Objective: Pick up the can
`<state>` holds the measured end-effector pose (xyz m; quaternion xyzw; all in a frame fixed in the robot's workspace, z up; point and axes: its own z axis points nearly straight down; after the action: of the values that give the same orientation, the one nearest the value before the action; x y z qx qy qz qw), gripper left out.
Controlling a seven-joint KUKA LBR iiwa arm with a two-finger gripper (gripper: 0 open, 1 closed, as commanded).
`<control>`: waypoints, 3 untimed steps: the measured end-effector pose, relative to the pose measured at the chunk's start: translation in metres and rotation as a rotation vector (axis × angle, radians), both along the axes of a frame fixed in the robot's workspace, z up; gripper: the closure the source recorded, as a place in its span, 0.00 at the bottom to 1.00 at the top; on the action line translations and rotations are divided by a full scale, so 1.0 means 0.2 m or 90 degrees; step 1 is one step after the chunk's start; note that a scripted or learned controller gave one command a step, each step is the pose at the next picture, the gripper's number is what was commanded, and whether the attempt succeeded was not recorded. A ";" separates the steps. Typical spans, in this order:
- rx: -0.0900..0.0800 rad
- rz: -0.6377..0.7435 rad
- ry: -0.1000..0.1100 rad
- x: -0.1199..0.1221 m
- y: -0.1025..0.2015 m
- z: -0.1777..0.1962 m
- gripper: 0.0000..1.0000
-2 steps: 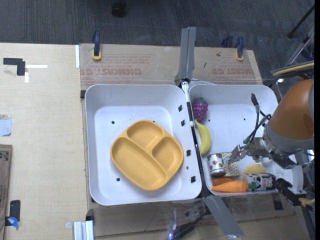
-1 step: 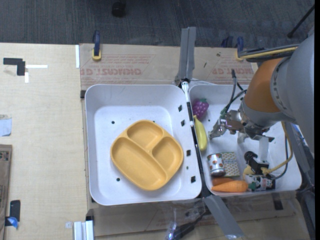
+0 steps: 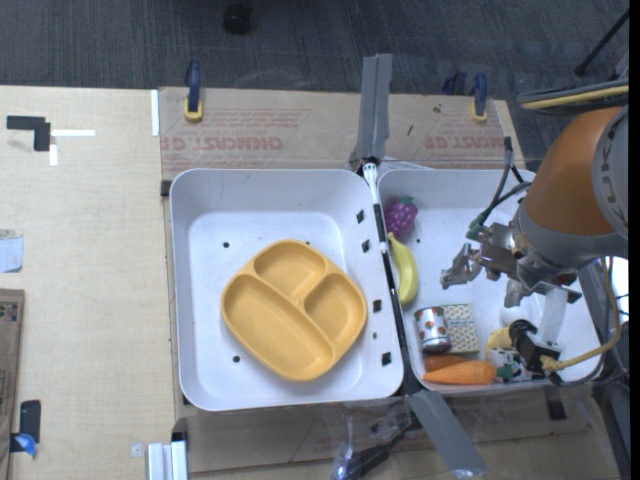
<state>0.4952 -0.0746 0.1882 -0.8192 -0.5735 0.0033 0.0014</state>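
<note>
So the can (image 3: 431, 328) lies in the right bin (image 3: 450, 183), just beside the carrot (image 3: 459, 372) and below the banana (image 3: 404, 268). My hand (image 3: 470, 264) hovers near it, up and to the right, holding nothing. I am on the approach; next I judge I must come over the can and descend.

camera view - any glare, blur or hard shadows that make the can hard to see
Camera view: lighting is even and soft, with no hard shadows in the right bin; the can reads sharp enough, with a small bright highlight on its metal top but no washout; the arm at the frame's right looks soft and large, being nearer the lens; the gripper shows as grey clutter, its detail hard to resolve.
</note>
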 end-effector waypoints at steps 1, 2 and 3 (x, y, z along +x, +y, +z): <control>0.001 -0.040 0.000 -0.07 -0.11 -0.50 0.00; 0.002 -0.041 0.005 -0.07 -0.12 -0.48 1.00; -0.001 -0.117 0.000 -0.08 -0.11 0.08 1.00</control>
<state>0.4787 -0.0971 0.2052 -0.8685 -0.4957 0.0036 0.0012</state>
